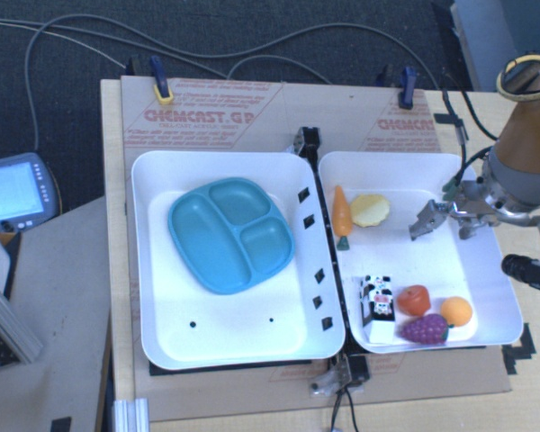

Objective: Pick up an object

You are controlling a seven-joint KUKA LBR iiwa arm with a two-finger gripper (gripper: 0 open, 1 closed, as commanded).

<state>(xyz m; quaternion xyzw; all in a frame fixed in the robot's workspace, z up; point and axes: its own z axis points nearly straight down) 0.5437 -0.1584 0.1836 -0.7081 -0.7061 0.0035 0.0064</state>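
The right bin (486,268) holds an orange carrot (341,211) by its left wall, with a pale yellow piece (370,210) next to it. Along the bin's near edge lie a black-and-white cow-print carton (377,298), a red fruit (414,300), a bunch of purple grapes (424,329) and an orange (456,311). My gripper (446,223) hangs over the upper right part of this bin, to the right of the yellow piece. It is open with nothing between its fingers.
A blue divided plate (231,233) lies in the left bin (153,286). Black clips run down the ridge between the bins (319,277). Blue clamps (162,86) pin the board at the back. A tablet-like screen (13,192) sits far left.
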